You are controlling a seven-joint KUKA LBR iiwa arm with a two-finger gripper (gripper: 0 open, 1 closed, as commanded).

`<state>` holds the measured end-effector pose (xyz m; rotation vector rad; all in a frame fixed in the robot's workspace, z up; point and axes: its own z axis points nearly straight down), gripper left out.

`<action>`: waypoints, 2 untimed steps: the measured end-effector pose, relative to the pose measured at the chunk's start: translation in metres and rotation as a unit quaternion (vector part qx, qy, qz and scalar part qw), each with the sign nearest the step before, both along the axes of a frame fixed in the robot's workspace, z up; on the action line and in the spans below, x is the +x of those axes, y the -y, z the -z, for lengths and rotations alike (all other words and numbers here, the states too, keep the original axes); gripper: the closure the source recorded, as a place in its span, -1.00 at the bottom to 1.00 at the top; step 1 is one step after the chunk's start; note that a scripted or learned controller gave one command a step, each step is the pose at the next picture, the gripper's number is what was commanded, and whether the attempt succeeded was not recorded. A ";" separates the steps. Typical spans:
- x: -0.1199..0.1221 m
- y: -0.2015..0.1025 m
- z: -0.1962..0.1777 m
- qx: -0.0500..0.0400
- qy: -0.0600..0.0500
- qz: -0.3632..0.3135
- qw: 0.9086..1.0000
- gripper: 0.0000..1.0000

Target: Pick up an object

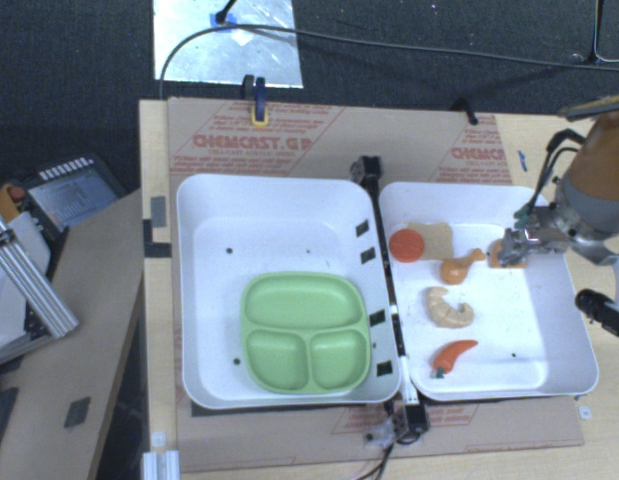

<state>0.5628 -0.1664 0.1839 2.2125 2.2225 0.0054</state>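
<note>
The right bin (559,353) holds several toy foods. A red round piece (407,244) lies on a tan slab (436,236) at the bin's far left. An orange drumstick-shaped piece (460,265) lies beside them, its thin end pointing right. Below it sit a pale croissant-like piece (449,310) and a red chili pepper (454,354). My gripper (507,250) hangs low over the bin's right half, just right of the drumstick piece's thin end, close to it or touching it.
The left bin (204,228) holds a green divided plate (304,330) in its near half. The grey arm with its orange band (601,168) comes in over the right bin's far right edge. A black divider (381,268) runs between the bins.
</note>
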 end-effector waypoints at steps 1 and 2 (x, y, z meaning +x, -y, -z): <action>0.002 0.000 -0.042 0.000 0.000 0.000 1.000 1.00; 0.008 -0.054 -0.040 0.001 -0.002 -0.003 1.000 1.00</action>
